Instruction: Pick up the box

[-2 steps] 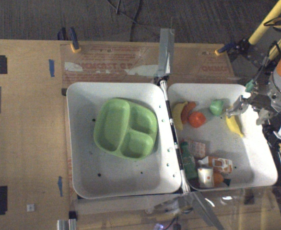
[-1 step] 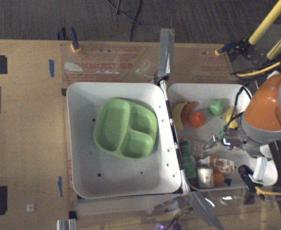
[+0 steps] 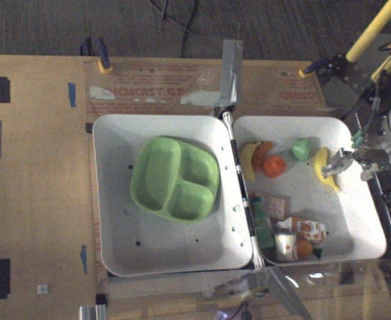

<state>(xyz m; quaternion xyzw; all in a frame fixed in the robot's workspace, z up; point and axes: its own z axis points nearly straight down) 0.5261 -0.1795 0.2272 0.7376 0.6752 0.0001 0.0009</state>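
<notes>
The box is small, orange and white, and lies on its side in the front part of the right bin. A flat pinkish packet lies just left of it. My gripper hangs over the right side of the same bin, directly beside a yellow banana and well behind the box. Nothing can be seen held in it.
The right bin also holds a second banana, a red-orange fruit, a green pear, a green item by the divider and a white cup. A green divided plate lies in the left bin.
</notes>
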